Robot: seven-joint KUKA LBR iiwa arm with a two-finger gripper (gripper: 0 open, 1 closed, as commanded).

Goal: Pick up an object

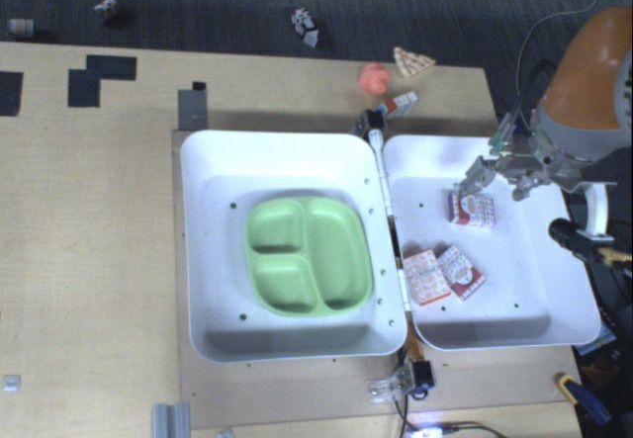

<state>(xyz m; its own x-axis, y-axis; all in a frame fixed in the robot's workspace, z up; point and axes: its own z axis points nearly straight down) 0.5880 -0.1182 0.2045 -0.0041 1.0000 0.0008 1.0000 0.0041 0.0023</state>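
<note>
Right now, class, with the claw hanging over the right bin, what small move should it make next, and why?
Probably lower the claw straight onto the small carton just below it. The carton lies alone on the right bin's floor, apart from the two packets nearer the front, and nothing sits between the claw's tips yet.

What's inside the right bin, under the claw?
The right bin holds three small red-and-white packets: one packet just below the claw, and two more touching each other nearer its front. The arm covers the bin's far right corner.
</note>
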